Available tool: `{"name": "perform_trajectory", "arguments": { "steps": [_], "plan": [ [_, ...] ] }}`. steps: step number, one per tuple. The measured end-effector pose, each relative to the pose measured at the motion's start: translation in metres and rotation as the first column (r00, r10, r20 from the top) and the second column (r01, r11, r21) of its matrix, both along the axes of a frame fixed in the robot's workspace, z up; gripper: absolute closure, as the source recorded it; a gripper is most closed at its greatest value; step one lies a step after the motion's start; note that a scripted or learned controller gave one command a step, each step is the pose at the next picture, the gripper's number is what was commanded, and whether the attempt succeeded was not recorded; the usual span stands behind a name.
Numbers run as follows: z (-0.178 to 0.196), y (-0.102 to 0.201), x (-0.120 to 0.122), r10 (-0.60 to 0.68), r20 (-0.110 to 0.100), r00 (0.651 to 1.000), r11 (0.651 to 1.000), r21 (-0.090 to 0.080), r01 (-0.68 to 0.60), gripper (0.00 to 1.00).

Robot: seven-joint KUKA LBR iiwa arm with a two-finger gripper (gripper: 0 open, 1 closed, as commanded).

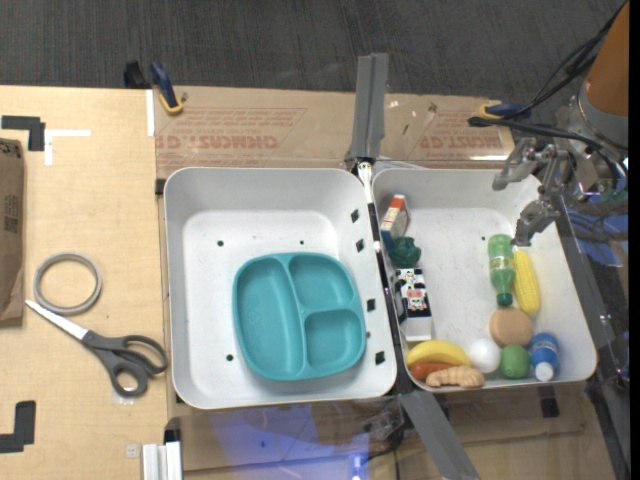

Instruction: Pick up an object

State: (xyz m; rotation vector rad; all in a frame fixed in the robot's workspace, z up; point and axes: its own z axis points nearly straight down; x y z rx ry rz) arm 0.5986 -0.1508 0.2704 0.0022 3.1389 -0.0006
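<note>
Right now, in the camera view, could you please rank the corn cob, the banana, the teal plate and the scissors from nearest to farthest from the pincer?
From the pincer:
1. Corn cob, just below it, right bin.
2. Banana, right bin's lower left.
3. Teal plate, left bin.
4. Scissors, on the bench, far left.

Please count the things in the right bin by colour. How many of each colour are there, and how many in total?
Yellow: 2, corn cob, banana
Green: 3
White: 2
Orange-brown: 3
Blue: 1
Total: 11
</note>
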Motion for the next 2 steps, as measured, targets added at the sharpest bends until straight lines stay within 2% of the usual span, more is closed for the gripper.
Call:
{"name": "perform_trajectory", "arguments": {
  "steps": [1, 2],
  "plan": [
    [-0.160, -0.017, 0.010, -0.164, -0.001, 0.987, 0.987, 0.000, 0.164, 0.00],
    [-0.178, -0.054, -0.016, -0.169, 0.000, 0.986, 0.986, 0.000, 0.169, 0.00]
  ]
}}
